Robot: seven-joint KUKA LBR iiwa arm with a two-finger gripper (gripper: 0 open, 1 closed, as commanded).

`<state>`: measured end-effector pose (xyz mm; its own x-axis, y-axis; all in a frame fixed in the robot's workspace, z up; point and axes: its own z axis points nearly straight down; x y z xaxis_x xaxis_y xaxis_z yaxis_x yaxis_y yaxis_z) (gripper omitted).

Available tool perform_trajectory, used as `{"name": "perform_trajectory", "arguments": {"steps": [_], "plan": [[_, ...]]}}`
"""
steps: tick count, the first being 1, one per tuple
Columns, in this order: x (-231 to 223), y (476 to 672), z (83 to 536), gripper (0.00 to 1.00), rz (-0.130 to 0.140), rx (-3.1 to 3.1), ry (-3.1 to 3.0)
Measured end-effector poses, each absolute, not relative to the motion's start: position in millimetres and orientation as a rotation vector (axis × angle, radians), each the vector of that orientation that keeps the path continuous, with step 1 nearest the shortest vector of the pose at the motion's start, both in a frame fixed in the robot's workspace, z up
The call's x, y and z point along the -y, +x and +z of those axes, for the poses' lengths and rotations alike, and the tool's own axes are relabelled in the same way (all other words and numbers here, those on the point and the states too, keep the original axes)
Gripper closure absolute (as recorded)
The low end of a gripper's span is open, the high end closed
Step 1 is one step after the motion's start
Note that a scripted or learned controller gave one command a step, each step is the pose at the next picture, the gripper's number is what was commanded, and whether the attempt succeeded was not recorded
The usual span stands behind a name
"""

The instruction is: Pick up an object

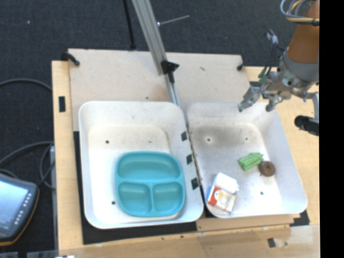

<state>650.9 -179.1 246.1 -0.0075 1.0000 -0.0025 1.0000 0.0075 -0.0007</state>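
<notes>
Jaws of the gripper (259, 101) stand open and hold nothing, above the far right corner of the right bin (279, 123). Green object (250, 160), brown disc (266, 169) and small carton (222, 194) lie toward its near edge. Left bin (97, 123) carries a teal tray (150, 184).

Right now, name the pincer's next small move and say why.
Probably bring the pincer forward and down toward the green object. The pincer hangs open above the right bin's far edge with nothing between its fingers, and the green piece lies apart from the brown disc beside it.
</notes>
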Motion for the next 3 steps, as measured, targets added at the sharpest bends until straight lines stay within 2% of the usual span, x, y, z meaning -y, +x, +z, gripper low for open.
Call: {"name": "perform_trajectory", "arguments": {"steps": [1,3], "plan": [[180,651.6,258,1.0,-0.003,-2.232,2.204],[181,652.9,280,1.0,-0.002,-2.235,2.19]]}}
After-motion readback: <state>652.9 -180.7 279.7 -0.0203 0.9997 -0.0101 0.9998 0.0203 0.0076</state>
